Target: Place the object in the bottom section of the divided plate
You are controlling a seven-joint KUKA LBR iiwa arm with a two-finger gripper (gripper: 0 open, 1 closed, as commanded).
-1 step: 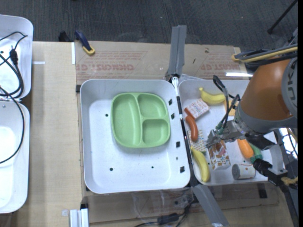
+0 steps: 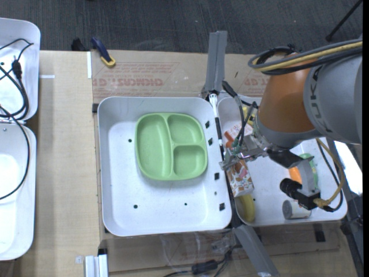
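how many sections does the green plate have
3: one long section on the divided plate's left side, and two smaller ones on its right, upper and lower.

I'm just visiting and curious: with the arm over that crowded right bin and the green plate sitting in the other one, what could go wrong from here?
1. The right bin is crowded: a printed packet, a yellow item and others lie close together, so the gripper might catch the wrong thing or nudge its neighbours.
2. The raised wall between the bins could snag a carried object.
3. The divided plate has small sections, so a drop could miss the intended one.
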